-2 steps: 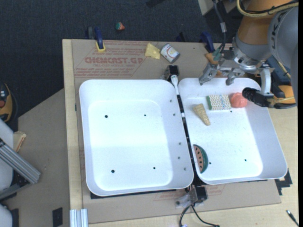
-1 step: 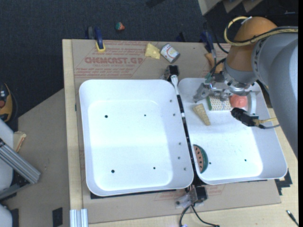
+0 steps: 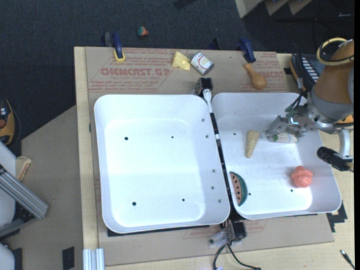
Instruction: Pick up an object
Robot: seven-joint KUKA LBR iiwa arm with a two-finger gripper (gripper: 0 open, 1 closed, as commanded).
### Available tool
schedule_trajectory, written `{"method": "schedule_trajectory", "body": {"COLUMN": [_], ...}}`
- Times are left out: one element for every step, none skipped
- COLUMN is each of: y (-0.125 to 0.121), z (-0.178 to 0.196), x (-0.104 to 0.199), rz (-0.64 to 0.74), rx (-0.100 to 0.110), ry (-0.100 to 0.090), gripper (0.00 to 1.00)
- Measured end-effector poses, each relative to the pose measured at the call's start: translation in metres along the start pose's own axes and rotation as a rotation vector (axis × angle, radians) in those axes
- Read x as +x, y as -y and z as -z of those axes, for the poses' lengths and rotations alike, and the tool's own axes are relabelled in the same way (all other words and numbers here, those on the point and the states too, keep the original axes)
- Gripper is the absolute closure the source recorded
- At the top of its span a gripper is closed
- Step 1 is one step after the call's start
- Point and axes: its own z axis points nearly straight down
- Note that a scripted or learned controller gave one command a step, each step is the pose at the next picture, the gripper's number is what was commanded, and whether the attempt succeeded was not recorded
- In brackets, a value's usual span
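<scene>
In the right bin [image 3: 264,103] lie a tan cone-shaped piece [image 3: 251,143], a pink lumpy toy [image 3: 302,176] near the right wall, and a watermelon slice [image 3: 238,188] against the left wall at the front. My gripper [image 3: 279,131] hangs low over the bin's upper right part, just right of the cone. A pale flat object [image 3: 288,138] lies right under its tip. The arm [image 3: 333,89] comes in from the right.
The left bin [image 3: 154,162] sits beside the right one. On the board behind the bins lie a yellow piece [image 3: 181,61], a small white box [image 3: 201,63] and a wooden-handled tool [image 3: 255,75]. Blue clamps [image 3: 117,46] hold the board's back edge.
</scene>
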Motion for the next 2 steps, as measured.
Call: {"method": "schedule_trajectory", "body": {"y": [-0.062,-0.062], "z": [-0.003,0.010], "x": [0.040,0.037], "rz": [0.002,0.000], "rx": [0.000,-0.006], "ry": [0.006,0.010], "gripper": [0.00,1.00]}}
